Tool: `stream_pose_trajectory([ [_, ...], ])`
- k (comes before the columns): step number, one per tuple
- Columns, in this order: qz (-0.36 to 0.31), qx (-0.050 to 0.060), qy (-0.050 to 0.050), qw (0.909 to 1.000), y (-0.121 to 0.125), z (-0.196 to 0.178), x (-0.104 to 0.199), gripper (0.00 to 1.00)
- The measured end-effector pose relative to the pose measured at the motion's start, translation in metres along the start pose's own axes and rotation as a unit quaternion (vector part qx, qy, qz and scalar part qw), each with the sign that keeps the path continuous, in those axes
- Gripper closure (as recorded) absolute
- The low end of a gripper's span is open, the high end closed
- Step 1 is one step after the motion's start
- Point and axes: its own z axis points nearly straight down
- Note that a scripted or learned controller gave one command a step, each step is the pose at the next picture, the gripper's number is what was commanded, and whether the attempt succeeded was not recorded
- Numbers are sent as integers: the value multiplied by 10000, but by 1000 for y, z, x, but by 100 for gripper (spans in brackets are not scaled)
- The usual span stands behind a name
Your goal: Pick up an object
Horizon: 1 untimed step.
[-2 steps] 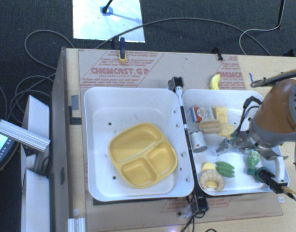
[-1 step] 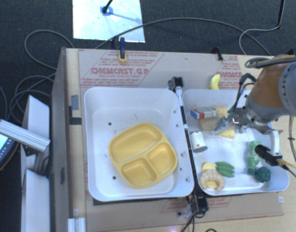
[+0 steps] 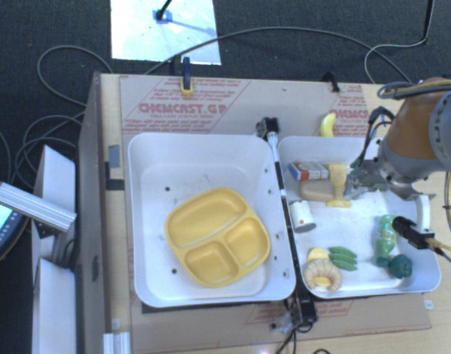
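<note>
Gripper (image 3: 353, 186) is down in the right bin (image 3: 432, 271), in its far-middle part, w/ the tip right against the right side of a yellow toy piece (image 3: 337, 185) that stands upright. Can't tell how far open it is, or whether it has hold of anything, since the wrist hides that end. The arm (image 3: 424, 135) comes in over the bin's right rim.

Other stuff in the right bin:
- A red-and-white box (image 3: 308, 170) sits toward the far-left corner, just left of the yellow piece's top.
- A beige lump (image 3: 317, 192) lies just near of the box, up against the yellow piece's left side.
- A white cup (image 3: 301, 214) w/ a red mark lies by the left wall, near of the lump.
- A pale curled pastry (image 3: 323, 274) is in the near-left corner. A small yellow bit (image 3: 316, 254) is at its far edge, and a green pod (image 3: 343, 257) is just right of that.
- A green bottle (image 3: 386, 236) lies on the right side, approx. far-to-near. A dark green round thing (image 3: 400, 265) is just near of it.

The left bin (image 3: 148, 168) has a yellow divided plate (image 3: 218, 234) w/ 3 compartments, about mid-bin and turned at an angle.

Outside the bins, a small banana (image 3: 327, 125) lies on the board (image 3: 211, 105) beyond the right bin's far rim. A blue-and-yellow clamp (image 3: 186, 76) is on the board's far edge.
</note>
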Motion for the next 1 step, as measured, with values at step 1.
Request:
stream_pose_trajectory([
  [1,12,-55,-24,10000,-19,3,40,100],
])
